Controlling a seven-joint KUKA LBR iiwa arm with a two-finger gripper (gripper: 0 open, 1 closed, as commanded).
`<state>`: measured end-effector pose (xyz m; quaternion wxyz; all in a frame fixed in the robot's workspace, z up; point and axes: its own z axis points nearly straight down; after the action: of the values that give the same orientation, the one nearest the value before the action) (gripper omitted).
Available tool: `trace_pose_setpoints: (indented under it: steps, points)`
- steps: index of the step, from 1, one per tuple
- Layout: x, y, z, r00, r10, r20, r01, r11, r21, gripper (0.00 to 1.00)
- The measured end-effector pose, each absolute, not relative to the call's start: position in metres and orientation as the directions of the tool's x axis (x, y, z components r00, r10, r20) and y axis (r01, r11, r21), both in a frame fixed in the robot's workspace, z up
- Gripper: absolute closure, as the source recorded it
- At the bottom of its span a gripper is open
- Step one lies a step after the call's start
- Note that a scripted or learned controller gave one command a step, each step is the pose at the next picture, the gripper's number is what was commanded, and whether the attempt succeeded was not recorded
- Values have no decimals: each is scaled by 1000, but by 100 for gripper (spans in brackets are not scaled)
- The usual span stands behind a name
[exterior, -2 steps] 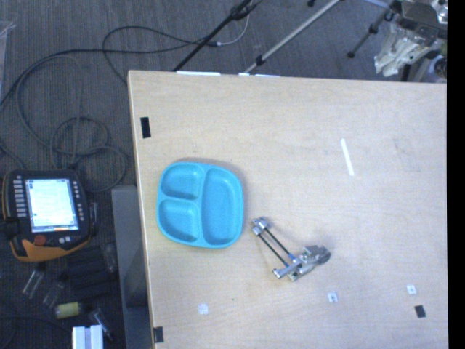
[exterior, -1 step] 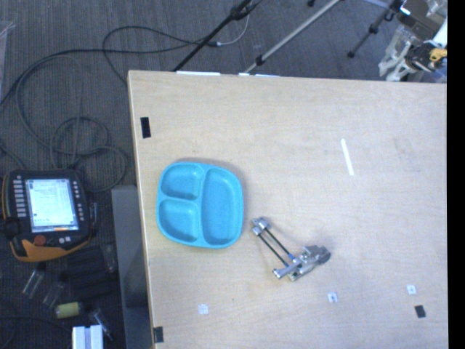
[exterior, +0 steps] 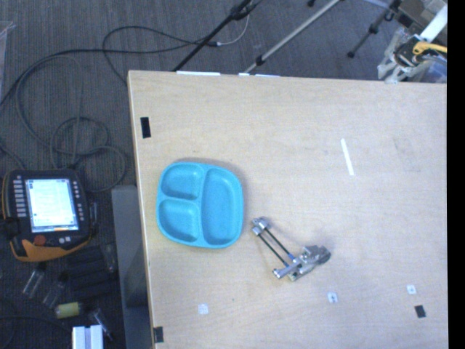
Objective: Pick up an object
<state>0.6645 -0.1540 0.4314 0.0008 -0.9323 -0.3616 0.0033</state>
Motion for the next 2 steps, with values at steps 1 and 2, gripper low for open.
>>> trace_pose_setpoints:
  steps: [1,2]
  points:
    - [663,-144,431,925,381,-7,381,-925,-2,100]
    - [660,-146,431,980,200,-5,200,-980,-3,100]
